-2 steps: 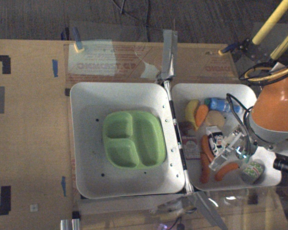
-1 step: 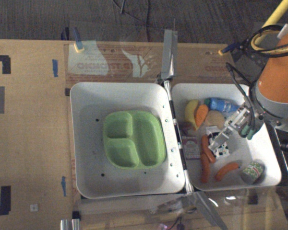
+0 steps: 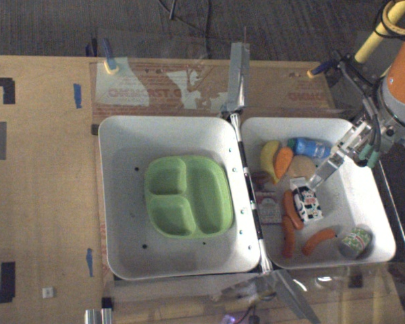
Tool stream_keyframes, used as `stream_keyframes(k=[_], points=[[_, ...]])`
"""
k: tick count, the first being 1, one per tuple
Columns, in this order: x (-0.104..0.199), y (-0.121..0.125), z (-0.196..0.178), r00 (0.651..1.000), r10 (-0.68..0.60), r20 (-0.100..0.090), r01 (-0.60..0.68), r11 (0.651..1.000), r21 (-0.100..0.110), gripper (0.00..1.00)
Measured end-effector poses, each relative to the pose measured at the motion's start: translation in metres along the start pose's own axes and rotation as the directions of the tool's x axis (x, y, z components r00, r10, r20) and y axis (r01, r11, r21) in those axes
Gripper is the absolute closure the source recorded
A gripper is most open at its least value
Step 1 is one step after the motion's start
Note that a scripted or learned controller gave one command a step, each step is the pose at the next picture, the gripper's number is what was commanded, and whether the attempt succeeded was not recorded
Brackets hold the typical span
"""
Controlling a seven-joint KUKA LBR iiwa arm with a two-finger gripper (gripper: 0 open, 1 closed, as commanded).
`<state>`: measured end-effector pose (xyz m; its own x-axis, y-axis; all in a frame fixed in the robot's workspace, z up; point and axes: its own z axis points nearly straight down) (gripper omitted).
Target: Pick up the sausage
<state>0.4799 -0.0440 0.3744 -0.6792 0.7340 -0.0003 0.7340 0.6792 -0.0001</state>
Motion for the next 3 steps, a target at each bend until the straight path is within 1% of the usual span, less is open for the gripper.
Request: stream_keyframes(k=[1, 2, 3], points=[[0.064, 0.070, 0.184, 0.993, -0.119, -0.003, 0.119, 0.993, 0.002, 0.00], [0.028, 0.024, 0.191, 0.937, -0.350, -0.004, 0.350, 0.937, 0.001, 0.00], [-0.012, -0.003, 0.126, 0.817, -0.577, 0.002, 0.577, 0.817, -0.001, 0.00]])
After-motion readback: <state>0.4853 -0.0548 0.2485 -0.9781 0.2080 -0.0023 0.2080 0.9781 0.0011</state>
